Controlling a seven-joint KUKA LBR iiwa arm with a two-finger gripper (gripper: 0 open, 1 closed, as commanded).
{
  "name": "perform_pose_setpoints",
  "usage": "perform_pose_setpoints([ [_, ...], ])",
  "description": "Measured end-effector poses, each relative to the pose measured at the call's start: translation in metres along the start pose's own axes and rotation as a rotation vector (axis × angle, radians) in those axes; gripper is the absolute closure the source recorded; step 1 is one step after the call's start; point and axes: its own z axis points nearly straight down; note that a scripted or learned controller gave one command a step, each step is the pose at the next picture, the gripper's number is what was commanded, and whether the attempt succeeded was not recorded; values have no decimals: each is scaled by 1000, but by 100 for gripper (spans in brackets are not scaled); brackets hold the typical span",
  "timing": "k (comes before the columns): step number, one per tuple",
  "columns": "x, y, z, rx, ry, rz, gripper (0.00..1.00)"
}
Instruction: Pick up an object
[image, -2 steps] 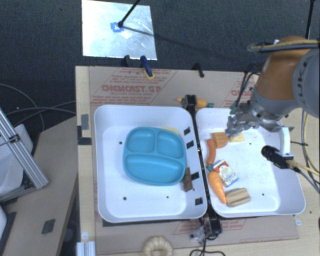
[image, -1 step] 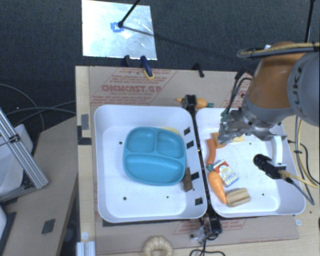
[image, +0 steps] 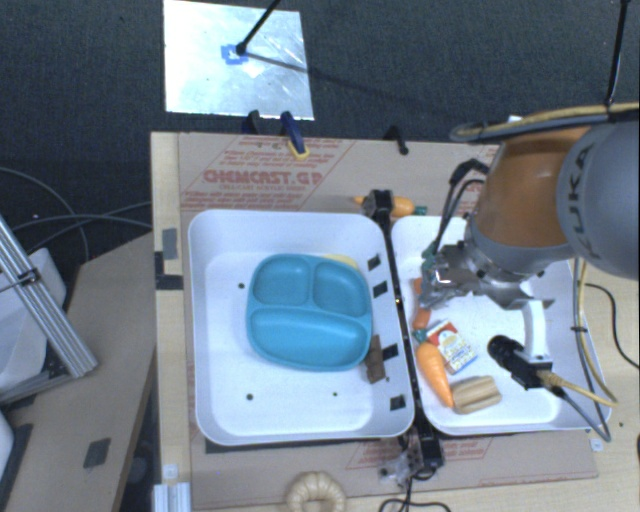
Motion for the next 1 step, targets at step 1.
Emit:
perform_pose_setpoints([
  [1,-9,-2,-17,-5,-1,7,100],
])
